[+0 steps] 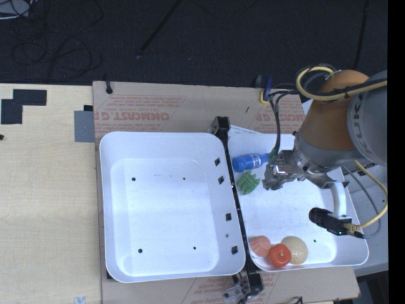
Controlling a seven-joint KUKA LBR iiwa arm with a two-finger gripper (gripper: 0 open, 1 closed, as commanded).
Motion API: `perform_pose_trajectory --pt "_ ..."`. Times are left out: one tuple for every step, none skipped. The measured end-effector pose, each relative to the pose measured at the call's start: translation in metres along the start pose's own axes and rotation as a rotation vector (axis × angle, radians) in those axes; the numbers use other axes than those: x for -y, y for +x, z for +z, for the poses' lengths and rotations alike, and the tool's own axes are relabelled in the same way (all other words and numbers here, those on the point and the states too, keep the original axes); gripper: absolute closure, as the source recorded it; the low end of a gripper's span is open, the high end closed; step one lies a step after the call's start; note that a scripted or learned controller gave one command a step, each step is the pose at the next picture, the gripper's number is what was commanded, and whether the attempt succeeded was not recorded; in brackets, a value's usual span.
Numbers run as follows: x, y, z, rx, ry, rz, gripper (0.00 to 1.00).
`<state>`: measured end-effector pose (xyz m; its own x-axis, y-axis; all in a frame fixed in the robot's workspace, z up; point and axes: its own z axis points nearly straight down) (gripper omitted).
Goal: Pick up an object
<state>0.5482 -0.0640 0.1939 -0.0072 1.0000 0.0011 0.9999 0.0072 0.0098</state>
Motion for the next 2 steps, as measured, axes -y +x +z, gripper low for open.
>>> perform_pose_trajectory --pt "-0.024 0.008 -0.104 0.002 0.001 0.005 1.0" --pt "0.038 -0.061 -0.024 0.001 0.022 0.016 1.0"
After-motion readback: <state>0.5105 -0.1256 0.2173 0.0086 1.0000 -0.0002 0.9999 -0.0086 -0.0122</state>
